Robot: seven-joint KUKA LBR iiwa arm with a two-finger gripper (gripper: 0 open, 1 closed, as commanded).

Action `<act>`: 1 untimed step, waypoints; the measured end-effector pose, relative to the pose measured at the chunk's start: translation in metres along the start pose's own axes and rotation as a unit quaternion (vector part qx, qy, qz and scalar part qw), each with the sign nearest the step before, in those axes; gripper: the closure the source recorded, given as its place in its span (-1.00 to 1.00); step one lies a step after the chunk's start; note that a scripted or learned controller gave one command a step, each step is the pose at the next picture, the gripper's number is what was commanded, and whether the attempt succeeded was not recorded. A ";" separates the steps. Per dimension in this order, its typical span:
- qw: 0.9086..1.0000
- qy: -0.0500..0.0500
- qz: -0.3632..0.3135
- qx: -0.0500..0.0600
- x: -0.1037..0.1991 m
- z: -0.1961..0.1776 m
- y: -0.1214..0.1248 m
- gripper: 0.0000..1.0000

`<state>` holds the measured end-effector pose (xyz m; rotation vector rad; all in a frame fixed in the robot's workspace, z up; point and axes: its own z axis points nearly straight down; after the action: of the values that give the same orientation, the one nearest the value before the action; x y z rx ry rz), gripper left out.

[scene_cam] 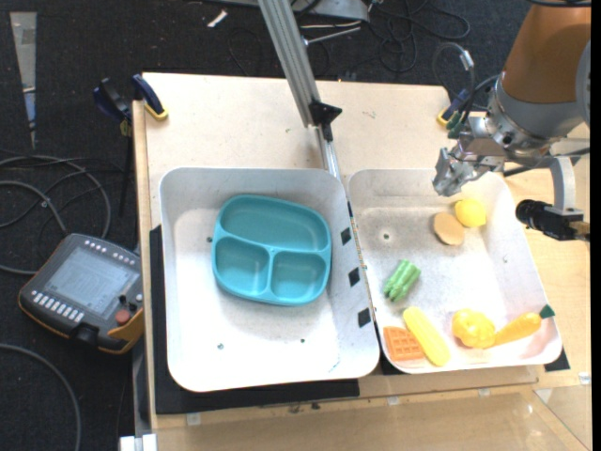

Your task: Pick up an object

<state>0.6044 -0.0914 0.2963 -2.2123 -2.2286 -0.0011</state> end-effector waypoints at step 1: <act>1.000 0.000 0.000 0.001 0.051 0.022 -0.019 1.00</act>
<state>0.5851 -0.0408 0.2742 -2.2110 -2.2272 0.0023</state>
